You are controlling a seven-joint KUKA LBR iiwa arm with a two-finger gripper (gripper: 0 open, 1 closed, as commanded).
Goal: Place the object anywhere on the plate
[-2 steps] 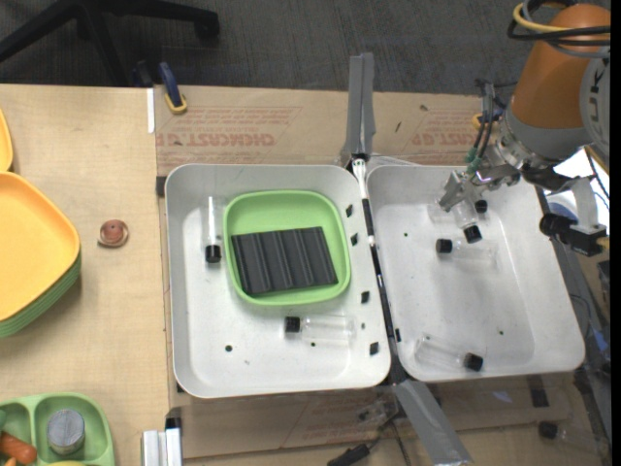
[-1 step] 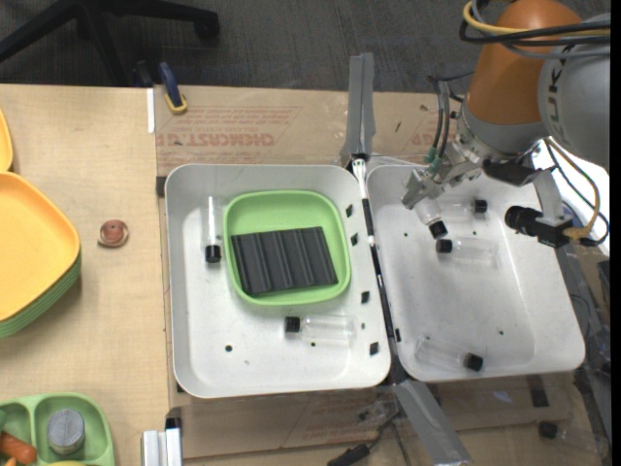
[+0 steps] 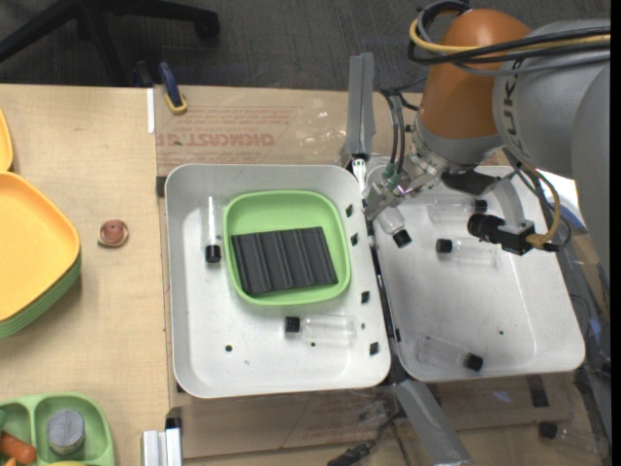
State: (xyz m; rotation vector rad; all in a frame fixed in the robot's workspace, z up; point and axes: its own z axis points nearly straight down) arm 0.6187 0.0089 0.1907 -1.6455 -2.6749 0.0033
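A green square plate (image 3: 235, 223) lies in the left bin (image 3: 184, 289), and a dark grey ridged slab (image 3: 286, 260) rests on it. Clear vials with black caps are scattered around: one (image 3: 211, 229) stands left of the plate and one (image 3: 320, 328) lies below it. In the right bin (image 3: 524, 328) are three more, one (image 3: 393, 227) at the top left corner, one (image 3: 466, 250) mid-bin and one (image 3: 448, 355) near the front. My gripper (image 3: 385, 197) hangs low over the right bin's top left corner, just above the nearest vial, under the orange wrist band.
A stack of yellow plates (image 3: 29, 250) sits at the far left beside a small brown disc (image 3: 114, 232). A green compartment tray (image 3: 49, 433) is at the bottom left. A blue-handled tool (image 3: 173, 90) lies behind the left bin.
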